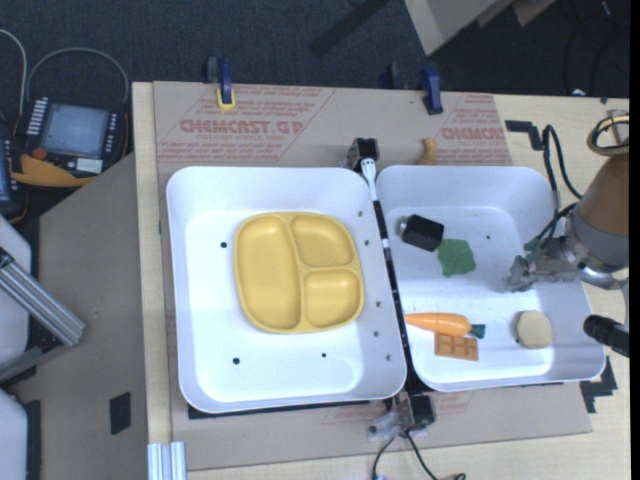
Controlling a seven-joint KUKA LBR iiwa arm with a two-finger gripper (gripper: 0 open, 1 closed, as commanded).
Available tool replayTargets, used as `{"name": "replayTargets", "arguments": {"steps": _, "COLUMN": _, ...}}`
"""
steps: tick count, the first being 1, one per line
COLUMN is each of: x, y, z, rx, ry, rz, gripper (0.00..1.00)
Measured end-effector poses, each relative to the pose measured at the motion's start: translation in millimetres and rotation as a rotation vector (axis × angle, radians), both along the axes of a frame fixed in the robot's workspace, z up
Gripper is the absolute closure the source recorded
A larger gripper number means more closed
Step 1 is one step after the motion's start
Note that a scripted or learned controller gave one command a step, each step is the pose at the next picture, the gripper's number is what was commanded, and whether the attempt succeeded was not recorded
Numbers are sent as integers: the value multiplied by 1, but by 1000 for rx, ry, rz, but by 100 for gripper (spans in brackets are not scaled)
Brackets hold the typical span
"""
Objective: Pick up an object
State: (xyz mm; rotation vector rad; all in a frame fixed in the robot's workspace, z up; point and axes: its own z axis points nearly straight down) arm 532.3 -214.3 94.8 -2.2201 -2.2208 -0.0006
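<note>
The cardboard sheet (330, 118) covering the desk (150, 268) carries red printed lettering reading "CHEMCAST GP" behind the left bin (200, 298); a second, partly cut-off print of the same kind lies behind the right bin (480, 183). Two blue clamps (222, 76) hold the sheet's far edge.

All positions below refer to the right bin. The left bin touches its left rim and holds a yellow divided plate (298, 270) with three compartments. Open white floor remains in the right bin's far half and along its near rim.

Contents of the right bin:
- A black block (422, 232), near the left rim, far half.
- A green leafy piece (457, 257), just beside the block, towards the centre.
- An orange carrot (438, 322) with a green tip, lying across the near half.
- A brown waffle-patterned piece (456, 346), touching the carrot's near side.
- A beige rounded object (533, 329), close to the right rim, near half.

The pincer (520, 273) sits low inside the bin at the right side, apart from every object and nearest the beige rounded object. Whether it is open or closed cannot be determined; nothing is visibly held in it.
</note>
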Motion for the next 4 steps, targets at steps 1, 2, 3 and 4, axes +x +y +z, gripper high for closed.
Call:
{"name": "replayTargets", "arguments": {"steps": 1, "x": -6, "y": 0, "z": 46, "rx": -4, "ry": -6, "rz": -1, "gripper": 100}}
{"name": "replayTargets", "arguments": {"steps": 2, "x": -1, "y": 4, "z": 90, "rx": -5, "ry": -8, "rz": 1, "gripper": 100}}
{"name": "replayTargets", "arguments": {"steps": 3, "x": 4, "y": -1, "z": 135, "rx": -5, "ry": -8, "rz": 0, "gripper": 100}}
{"name": "replayTargets", "arguments": {"steps": 4, "x": 23, "y": 48, "z": 145, "rx": -1, "ry": -5, "rz": 6, "gripper": 100}}
